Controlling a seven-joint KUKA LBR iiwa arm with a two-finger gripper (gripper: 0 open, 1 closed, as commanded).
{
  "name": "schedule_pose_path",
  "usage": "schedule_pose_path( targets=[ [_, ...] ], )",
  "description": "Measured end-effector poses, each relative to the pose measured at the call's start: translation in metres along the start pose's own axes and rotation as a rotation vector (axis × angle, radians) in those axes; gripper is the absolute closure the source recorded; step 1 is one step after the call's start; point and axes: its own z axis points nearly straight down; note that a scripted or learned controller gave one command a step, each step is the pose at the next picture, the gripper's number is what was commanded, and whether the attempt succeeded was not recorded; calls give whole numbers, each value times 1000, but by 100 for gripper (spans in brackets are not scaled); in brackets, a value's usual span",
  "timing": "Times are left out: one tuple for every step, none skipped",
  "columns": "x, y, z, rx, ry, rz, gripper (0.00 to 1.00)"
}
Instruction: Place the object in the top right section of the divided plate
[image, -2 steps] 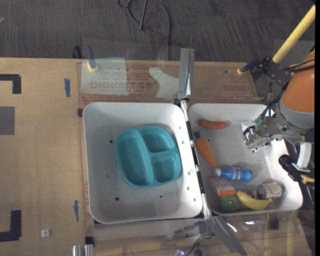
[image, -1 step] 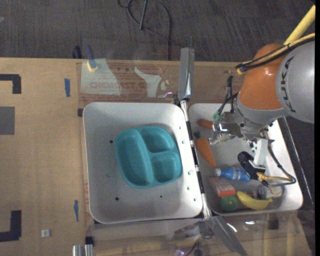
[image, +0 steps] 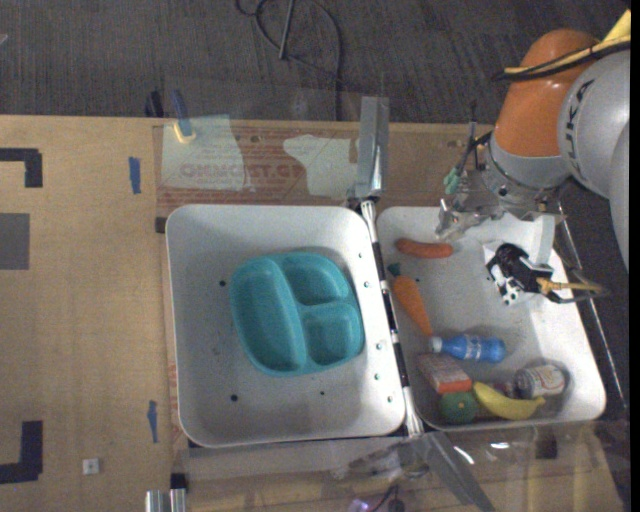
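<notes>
- A grey arm (image: 600, 110) with an orange band (image: 540, 90) enters from the upper right of the frame and bends down and leftward over the far edge of the right bin (image: 578, 335).
- Its tool (image: 447, 226) points down toward the upper left corner of that bin, tilted slightly left. From this angle it cannot be told whether the tool is apart or together.
- A reddish sausage (image: 425, 248) lies flat on the bin floor just below and left of the tool tip. Whether the two are touching cannot be told.
- An orange carrot (image: 411, 304) lies below the sausage, along the bin's left wall, angled down to the right.
- Lower in the same bin are a blue bottle (image: 472, 348) on its side, a small reddish box (image: 443, 373), a green and red round thing (image: 459, 406), a yellow banana (image: 508, 402) and a can (image: 541, 380).
- The teal divided plate (image: 262, 320) sits in the middle of the left bin (image: 200, 300), well apart from the tool. It has one long section on its left and two smaller sections on its right, one above the other.
- Both white bins rest side by side on a tan table (image: 80, 300).
</notes>
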Motion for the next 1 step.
schedule_pose_path(
  targets=[
    [-55,-36,29,2,1,-84,100]
  ],
)
